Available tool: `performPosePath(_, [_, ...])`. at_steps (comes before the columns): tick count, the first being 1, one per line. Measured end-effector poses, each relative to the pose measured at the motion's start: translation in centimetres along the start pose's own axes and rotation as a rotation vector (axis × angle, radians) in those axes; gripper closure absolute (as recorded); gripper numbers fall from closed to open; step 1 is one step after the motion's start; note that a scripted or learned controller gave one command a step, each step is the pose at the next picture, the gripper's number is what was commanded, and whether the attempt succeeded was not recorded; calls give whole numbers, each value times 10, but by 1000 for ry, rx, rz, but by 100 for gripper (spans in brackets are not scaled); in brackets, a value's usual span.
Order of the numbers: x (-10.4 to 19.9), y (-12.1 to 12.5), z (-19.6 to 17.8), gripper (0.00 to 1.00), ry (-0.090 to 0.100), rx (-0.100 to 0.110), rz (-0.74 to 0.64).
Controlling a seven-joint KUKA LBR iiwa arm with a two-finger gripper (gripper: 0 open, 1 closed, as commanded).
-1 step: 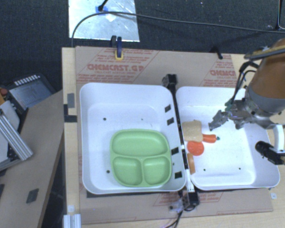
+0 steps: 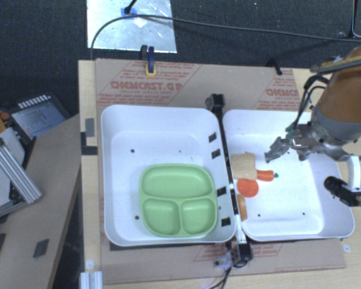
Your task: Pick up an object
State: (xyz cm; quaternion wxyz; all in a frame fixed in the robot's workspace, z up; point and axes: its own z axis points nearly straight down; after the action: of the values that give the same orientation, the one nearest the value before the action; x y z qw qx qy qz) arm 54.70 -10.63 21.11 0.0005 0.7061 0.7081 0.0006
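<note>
Claw (image 2: pixel 275 152), finger state unclear, hovers over the shallow white right bin (image 2: pixel 301 221); round orange-red piece (image 2: pixel 248 188) at seven o'clock.

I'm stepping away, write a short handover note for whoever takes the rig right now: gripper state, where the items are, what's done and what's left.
Gripper: hovering over the right bin, above and right of the food pieces; nothing visible between its fingers, and open or shut is not clear from this view.
Items: tan bread-like piece, orange carrot-like piece and red-orange round piece clustered by the right bin's left wall. Green divided plate lies in the left bin.
Done: no pick yet; all items rest in the bins.
Left: descend on one piece, grasp it, lift.
</note>
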Motion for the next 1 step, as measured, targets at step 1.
performPosePath(1, [5, 2, 61, 0, 1, 5, 1])
